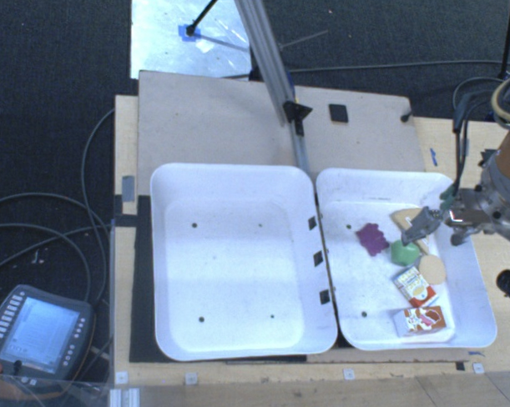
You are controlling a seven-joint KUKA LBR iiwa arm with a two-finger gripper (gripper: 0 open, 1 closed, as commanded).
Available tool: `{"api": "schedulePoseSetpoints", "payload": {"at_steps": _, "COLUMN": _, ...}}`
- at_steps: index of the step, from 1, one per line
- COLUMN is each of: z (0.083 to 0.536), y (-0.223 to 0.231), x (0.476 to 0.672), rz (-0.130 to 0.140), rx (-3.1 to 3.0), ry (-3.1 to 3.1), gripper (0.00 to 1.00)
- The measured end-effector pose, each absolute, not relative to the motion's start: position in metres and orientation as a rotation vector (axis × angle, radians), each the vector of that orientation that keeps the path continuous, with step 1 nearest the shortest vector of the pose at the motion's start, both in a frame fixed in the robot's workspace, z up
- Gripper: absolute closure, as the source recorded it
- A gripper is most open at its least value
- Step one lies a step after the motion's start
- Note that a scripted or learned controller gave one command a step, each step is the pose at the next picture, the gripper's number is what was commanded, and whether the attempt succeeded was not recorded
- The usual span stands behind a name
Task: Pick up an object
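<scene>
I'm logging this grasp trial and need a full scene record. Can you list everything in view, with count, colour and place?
left bin: 1, white, bench left
right bin: 1, white, bench right
purple object: 1, purple, right bin, middle
green object: 1, green, right bin, below the gripper
tan piece: 1, tan, right bin, far side
round object: 1, beige, right of the green object
packets: 2, red, white and yellow, right bin, near side
teach pendant: 1, grey, floor at left
gripper: 1, grey, over the right bin

Dark carpet floor (50, 83), trailing cables (89, 163)
</scene>
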State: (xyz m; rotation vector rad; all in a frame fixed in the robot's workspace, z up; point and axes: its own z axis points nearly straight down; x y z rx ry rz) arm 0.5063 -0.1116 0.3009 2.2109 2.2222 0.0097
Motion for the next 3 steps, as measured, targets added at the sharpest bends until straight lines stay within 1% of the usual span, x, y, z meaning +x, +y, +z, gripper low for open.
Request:
{"api": "schedulePoseSetpoints", "payload": {"at_steps": 1, "z": 0.248, "y": -0.057, "x": 0.506, "rz": -0.002, "rx": 2.218, "ry": 2.229, "gripper": 0.00}}
{"api": "schedulePoseSetpoints", "payload": {"at_steps": 2, "z": 0.209, "y": 0.007, "x": 0.535, "rz": -0.001, "rx": 2.216, "ry": 2.230, "gripper": 0.00}}
{"api": "schedulePoseSetpoints", "payload": {"at_steps": 3, "z": 0.265, "y": -0.050, "x": 0.648, "rz": 0.003, "rx": 2.221, "ry": 2.217, "gripper": 0.00}}
